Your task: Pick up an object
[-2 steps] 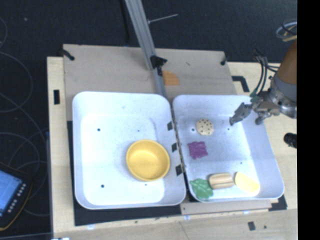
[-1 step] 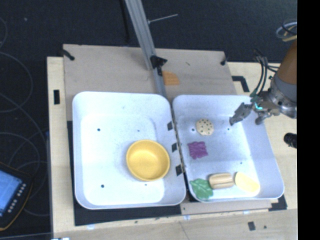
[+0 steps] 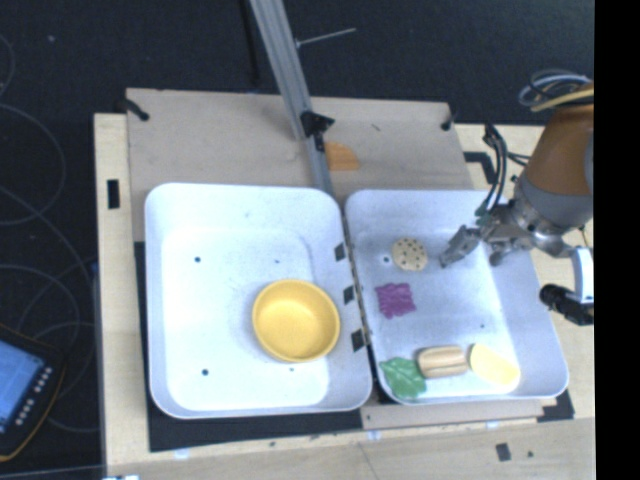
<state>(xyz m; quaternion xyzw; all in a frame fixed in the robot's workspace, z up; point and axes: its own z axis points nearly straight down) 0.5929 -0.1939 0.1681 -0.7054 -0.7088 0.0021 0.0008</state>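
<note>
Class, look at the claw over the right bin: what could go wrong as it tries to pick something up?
1. The claw sits beside the speckled cookie, which lies flat and might slip from a pinch.
2. The green piece, tan roll and yellow piece crowd one edge, so a grab there could nudge neighbours.

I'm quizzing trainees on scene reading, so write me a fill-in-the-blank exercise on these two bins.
1. The yellow bowl sits in the ____ bin.
2. The purple piece lies just below the round ____ cookie.
3. The green piece lies at the ____ end of the tan cylinder.
4. The gripper hangs over the ____ bin.

Missing words: left; tan; left; right
</note>
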